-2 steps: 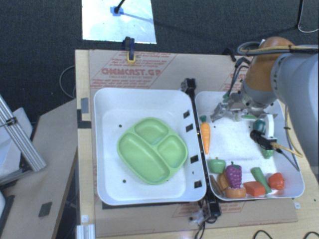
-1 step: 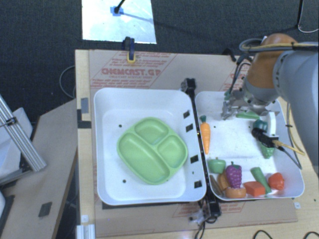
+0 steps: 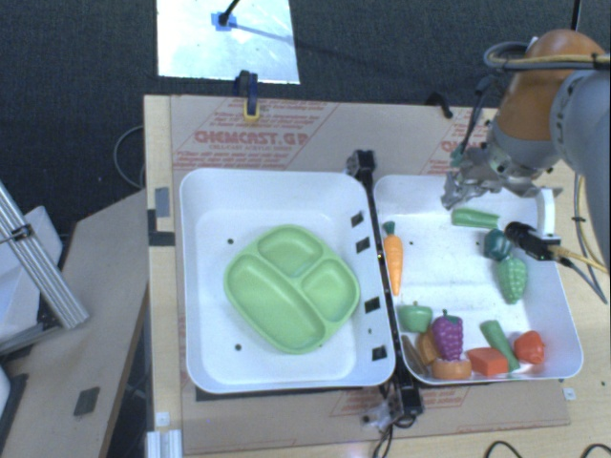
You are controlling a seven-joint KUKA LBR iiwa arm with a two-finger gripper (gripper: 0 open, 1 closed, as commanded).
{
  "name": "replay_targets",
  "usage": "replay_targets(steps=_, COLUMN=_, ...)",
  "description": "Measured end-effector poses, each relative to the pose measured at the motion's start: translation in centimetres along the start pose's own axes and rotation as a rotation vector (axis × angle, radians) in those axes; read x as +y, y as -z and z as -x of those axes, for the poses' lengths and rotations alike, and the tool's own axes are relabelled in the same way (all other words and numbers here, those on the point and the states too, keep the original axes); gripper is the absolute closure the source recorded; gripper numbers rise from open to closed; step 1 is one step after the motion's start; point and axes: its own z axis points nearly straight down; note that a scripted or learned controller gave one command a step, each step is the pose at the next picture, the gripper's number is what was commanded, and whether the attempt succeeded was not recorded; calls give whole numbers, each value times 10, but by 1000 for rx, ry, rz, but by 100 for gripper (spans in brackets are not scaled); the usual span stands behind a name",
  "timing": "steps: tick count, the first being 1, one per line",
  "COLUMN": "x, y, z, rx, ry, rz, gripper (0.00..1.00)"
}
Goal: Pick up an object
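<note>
The arm [image 3: 549,93] enters from the upper right of the frame, with its orange band above the wrist. The gripper [image 3: 463,187] hangs over the upper edge of the right bin [image 3: 563,303], just above and to the left of a green cucumber-shaped toy [image 3: 474,218]. Whether the gripper is released or clenched cannot be determined from this view; no object is seen between its tips.

The right bin holds the candidate objects. An orange carrot [image 3: 392,259] lies along the bin's left wall, upright in the frame. A dark teal piece [image 3: 496,245] sits right of centre, with a green bumpy fruit [image 3: 515,278] just below it. Along the lower edge lie a green pepper [image 3: 415,316], a purple grape cluster [image 3: 447,335], a red block [image 3: 488,361], a green pod [image 3: 497,338] and a red tomato [image 3: 530,347], closely grouped.

The left bin [image 3: 205,284] holds a green divided plate [image 3: 291,287] with three compartments, set near the bin's centre. A black divider [image 3: 374,256] runs between the two bins.
</note>
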Motion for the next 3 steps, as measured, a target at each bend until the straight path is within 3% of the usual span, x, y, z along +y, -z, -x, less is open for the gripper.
replay_targets(steps=1, x=7, y=62, z=2, rx=0, ry=4, rz=-1, gripper=100)
replay_targets(steps=2, x=8, y=68, z=2, rx=1, ry=5, rz=-4, gripper=100)
replay_targets(steps=3, x=-2, y=78, z=-50, rx=2, ry=8, rz=-5, gripper=100)
